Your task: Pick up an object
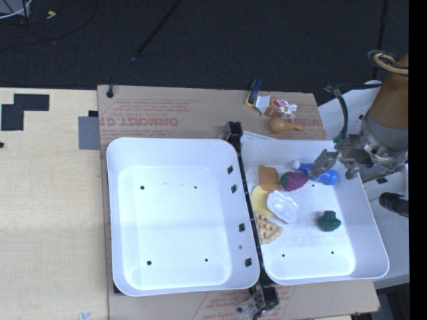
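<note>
The gripper [331,160] is low over the right bin [363,262], just above the blue object [325,176], probably to grasp it; its state I cannot tell.

White bins [173,272]; blue toy [325,176], green lump [328,222].

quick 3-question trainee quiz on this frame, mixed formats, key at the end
1. True or false: the dark green object lies in the left bin.
2. Which object is nearest the gripper? A) waffle-patterned piece B) blue object C) white object
3. Fill in: the magenta object lies in the ____ bin.

Key: 1 false, it lies in the right bin; 2 B; 3 right.
</note>
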### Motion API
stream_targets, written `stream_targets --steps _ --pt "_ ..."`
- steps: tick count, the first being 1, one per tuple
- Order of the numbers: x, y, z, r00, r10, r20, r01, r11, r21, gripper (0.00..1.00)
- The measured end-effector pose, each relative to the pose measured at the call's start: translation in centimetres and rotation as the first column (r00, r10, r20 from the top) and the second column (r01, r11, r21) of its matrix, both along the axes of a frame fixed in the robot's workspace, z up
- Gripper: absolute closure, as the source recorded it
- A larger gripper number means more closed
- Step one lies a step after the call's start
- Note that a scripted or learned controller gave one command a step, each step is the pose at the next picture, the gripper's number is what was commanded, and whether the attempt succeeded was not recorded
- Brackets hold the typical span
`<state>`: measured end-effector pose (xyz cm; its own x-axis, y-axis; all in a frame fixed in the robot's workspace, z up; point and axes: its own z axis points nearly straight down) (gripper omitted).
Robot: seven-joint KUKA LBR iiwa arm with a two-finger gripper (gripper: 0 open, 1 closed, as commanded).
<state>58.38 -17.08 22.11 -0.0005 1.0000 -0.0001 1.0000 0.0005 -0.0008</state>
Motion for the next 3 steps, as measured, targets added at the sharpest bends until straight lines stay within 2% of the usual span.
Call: stream_targets --steps 1,2,3 --pt "1.4 3.2 -14.0 1.000 0.001 -0.003 -0.001 1.000 0.002 0.00" --pt "-2.4 -0.1 -13.3 1.000 -0.003 -0.004 0.003 1.000 0.000 0.00" --pt "2.6 5.7 -13.3 1.000 0.005 0.002 -0.005 1.000 0.001 0.00"
